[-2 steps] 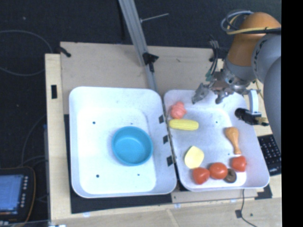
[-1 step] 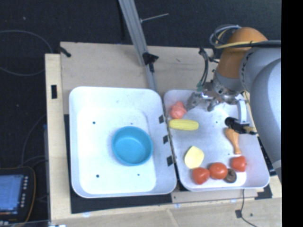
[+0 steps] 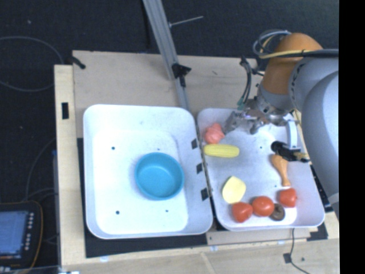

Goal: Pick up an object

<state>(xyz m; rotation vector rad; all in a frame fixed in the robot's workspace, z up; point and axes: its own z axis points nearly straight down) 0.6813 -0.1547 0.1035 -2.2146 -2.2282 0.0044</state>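
My gripper (image 3: 243,123) hangs over the back left part of the right bin (image 3: 258,153), its two fingers spread apart and open with nothing between them. A pink object (image 3: 214,133) lies just left of and below the left finger, not touching it. A yellow corn cob (image 3: 221,150) lies in front of the pink object. Further forward are a pale yellow piece (image 3: 234,189), three red tomatoes (image 3: 263,205) and a small brown thing (image 3: 278,212). An orange drumstick (image 3: 280,168) lies at the right side of the bin.
A blue bowl (image 3: 159,176) sits in the left bin (image 3: 114,130). A grey metal post (image 3: 162,33) slants up from the back edge between the bins. The arm's grey body covers the bench's right side.
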